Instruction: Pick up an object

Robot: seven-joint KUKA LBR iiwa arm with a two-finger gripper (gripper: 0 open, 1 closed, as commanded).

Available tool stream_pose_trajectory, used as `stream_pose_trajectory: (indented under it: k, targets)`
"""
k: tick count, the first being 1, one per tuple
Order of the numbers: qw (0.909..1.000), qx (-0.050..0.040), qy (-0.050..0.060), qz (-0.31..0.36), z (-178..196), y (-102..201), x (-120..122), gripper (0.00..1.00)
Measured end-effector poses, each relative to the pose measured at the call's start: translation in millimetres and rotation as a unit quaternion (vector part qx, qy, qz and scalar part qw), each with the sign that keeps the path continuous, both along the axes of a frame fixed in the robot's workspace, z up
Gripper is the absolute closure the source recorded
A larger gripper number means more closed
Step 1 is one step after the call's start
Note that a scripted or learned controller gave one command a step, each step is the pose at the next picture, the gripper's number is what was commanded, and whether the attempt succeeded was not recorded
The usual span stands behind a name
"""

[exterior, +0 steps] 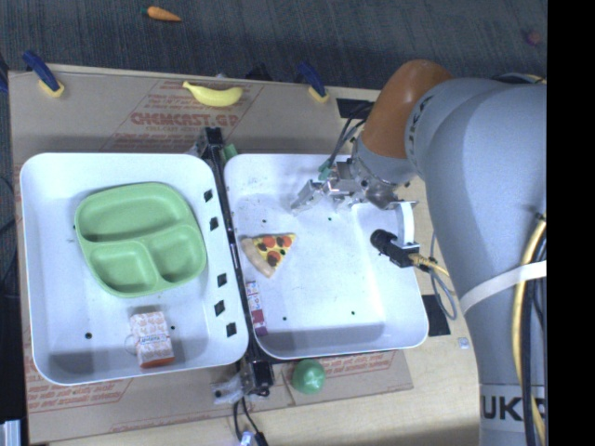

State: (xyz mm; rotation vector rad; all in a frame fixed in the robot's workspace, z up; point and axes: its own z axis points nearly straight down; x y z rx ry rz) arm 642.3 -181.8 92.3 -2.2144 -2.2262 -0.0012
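Seen from the fixed overhead camera: two shallow white bins side by side on a cardboard-covered worktop [279,100]. In the right bin [372,328], near its left wall and about midway along it, a toy pizza slice [268,251], flat and wedge-shaped, with a tan crust, yellow top and red and dark dots; long axis running on a slant, crust edge toward the upper right, tip toward the lower left, toward the bin's near edge. Up by the far edge of the same bin, the end effector [311,196], metallic and thin-fingered, reaching in from the right beneath a grey arm with an orange band; well apart from the pizza slice, nothing visibly between the fingers, opening too small and blurred to tell. In the left bin [37,277], a smooth pale-green divided tray [139,237] with three compartments, lying across the middle; below it, near the near edge, a small boxy carton [152,337] with red and white print. Outside the bins, a yellow banana [213,92] at the far edge of the worktop, blue clamps at the far corners, and a green ball [309,375] at the near edge just below the right bin.
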Motion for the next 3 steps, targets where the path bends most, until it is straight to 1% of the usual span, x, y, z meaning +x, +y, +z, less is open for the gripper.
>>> stream_pose_trajectory:
  k: [1, 2, 3]
  targets:
    - [1.0000, -0.0001, 0.001, 0.002, 10, 0, 0, 1.00]
    - [1.0000, -0.0005, -0.001, 0.000, 92, 27, 15, 1.00]
    - [1.0000, -0.0003, 0.001, 0.000, 91, 27, 14, 0.00]
